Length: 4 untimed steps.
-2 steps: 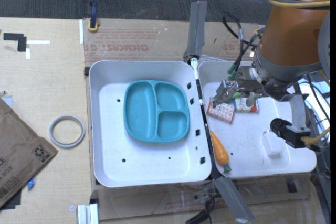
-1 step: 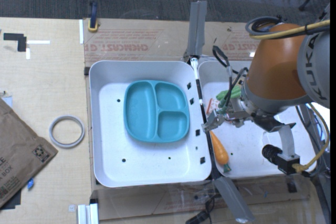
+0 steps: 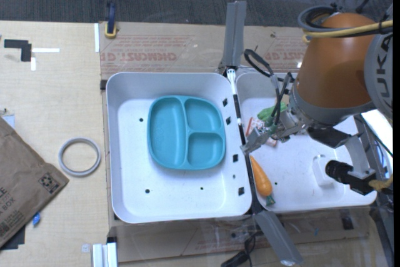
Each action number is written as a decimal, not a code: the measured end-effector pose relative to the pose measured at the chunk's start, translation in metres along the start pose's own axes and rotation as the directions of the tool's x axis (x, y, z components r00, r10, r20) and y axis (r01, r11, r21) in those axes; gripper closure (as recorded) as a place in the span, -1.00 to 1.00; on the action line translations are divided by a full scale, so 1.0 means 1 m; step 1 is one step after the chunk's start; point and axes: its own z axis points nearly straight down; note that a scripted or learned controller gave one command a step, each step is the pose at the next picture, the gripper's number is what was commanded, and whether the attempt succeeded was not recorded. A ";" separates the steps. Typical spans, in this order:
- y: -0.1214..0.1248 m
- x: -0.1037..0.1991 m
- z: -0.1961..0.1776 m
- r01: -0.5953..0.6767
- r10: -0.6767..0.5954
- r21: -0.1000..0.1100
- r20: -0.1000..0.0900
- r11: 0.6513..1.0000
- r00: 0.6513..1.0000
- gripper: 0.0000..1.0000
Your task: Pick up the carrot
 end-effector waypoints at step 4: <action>-0.015 -0.033 0.070 0.167 -0.167 0.001 -0.003 0.986 0.986 -1.00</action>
